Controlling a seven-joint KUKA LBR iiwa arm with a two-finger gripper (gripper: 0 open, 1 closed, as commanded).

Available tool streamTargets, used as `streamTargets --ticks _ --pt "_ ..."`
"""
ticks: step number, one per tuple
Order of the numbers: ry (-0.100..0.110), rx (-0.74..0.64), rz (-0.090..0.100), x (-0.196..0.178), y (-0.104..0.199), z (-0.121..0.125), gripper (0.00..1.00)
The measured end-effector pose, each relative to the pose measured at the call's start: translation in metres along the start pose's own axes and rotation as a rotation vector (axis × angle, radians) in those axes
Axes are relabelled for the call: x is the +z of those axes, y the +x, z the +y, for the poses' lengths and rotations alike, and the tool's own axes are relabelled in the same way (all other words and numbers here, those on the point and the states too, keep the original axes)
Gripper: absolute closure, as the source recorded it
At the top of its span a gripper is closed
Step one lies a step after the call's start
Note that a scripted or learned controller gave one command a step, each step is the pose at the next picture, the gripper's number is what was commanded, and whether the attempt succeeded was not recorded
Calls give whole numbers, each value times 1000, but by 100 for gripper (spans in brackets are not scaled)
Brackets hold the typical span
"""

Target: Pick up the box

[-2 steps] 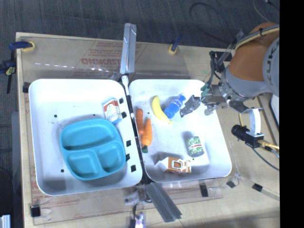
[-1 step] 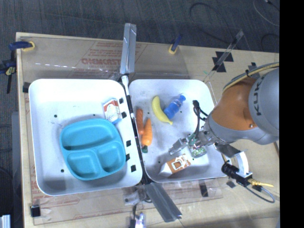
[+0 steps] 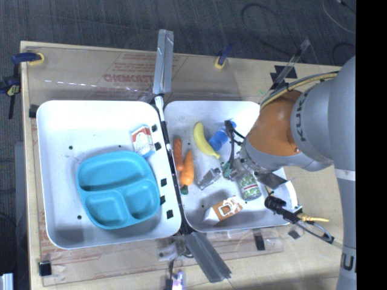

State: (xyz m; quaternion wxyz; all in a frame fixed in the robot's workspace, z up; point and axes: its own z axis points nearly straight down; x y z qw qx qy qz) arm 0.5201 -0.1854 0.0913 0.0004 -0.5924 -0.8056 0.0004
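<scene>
A small orange and white box (image 3: 227,209) lies near the front wall of the right bin (image 3: 199,109). A second small carton, red and white (image 3: 142,140), sits in the left bin (image 3: 60,116) against the divider. My gripper (image 3: 209,177) hangs low in the middle of the right bin, just right of the carrots and a little up and left of the orange box. Nothing shows in its grasp. The arm's orange band (image 3: 272,132) covers the bin's right part.
Two carrots (image 3: 183,164) lie along the divider, with a banana (image 3: 204,139) and a blue object (image 3: 218,140) behind the gripper. A green packet (image 3: 248,186) lies under the wrist. A blue compartment tray (image 3: 118,188) fills the left bin's front.
</scene>
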Motion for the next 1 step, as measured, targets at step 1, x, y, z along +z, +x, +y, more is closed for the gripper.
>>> streamTargets --ticks 1 --pt "0 -878 1 0 37 -33 0"
